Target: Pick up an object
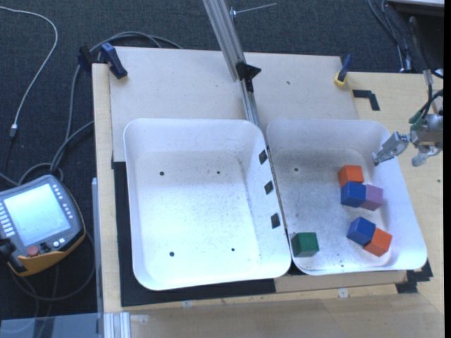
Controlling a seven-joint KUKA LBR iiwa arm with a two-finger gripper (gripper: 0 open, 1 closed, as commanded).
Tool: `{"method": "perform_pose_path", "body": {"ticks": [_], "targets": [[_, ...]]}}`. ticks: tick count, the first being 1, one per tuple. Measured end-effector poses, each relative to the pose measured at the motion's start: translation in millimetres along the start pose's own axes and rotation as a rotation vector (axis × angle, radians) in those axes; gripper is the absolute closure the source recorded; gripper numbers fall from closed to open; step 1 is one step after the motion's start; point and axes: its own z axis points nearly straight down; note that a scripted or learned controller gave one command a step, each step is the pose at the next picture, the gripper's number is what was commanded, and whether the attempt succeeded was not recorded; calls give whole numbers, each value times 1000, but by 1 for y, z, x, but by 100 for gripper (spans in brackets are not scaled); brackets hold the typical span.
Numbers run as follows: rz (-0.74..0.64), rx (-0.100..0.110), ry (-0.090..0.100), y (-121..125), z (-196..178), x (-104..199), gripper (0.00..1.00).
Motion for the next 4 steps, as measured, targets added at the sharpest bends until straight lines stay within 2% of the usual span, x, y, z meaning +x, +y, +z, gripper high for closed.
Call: {"method": "perform_pose_path", "body": {"ticks": [1,2,3,4], "targets": [[-2,8,3,33,169,11,0],[-1,-1,0,35,153,10,100],[-8,-6,-2,75,124,85,100],[-8,-1,4,30,61,166,100]]}}
